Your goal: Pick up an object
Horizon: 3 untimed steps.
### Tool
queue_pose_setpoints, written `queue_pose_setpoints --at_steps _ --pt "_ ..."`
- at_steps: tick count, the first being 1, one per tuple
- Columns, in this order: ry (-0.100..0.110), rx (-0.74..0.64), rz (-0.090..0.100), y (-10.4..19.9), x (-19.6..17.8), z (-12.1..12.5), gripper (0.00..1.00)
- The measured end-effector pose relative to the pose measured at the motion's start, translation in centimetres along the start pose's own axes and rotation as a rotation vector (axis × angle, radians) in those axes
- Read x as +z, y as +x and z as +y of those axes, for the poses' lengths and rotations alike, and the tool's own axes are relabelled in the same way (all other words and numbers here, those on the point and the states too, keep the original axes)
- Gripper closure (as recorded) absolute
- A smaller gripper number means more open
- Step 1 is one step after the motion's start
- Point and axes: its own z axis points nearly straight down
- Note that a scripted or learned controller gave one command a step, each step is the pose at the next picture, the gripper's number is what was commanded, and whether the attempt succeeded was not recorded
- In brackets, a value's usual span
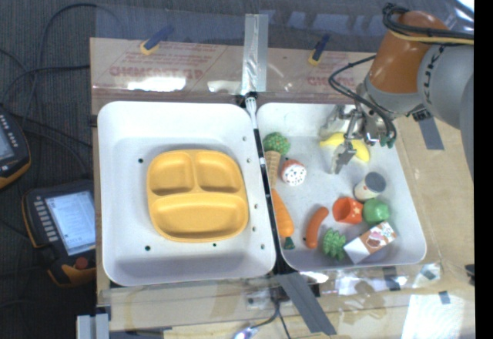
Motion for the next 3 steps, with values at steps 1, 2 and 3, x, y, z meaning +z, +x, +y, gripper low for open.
queue_pose_setpoints --at_steps 1,2,3 --pt "0.007 0.0 -0.02 -0.4 -1.1 0.0 1.0" --pt "0.006 0.0 -0.012 -0.2 -1.0 0.0 0.0" --pt "-0.005 -0.111 -0.014 4.5 0.2 -3.7 0.0"
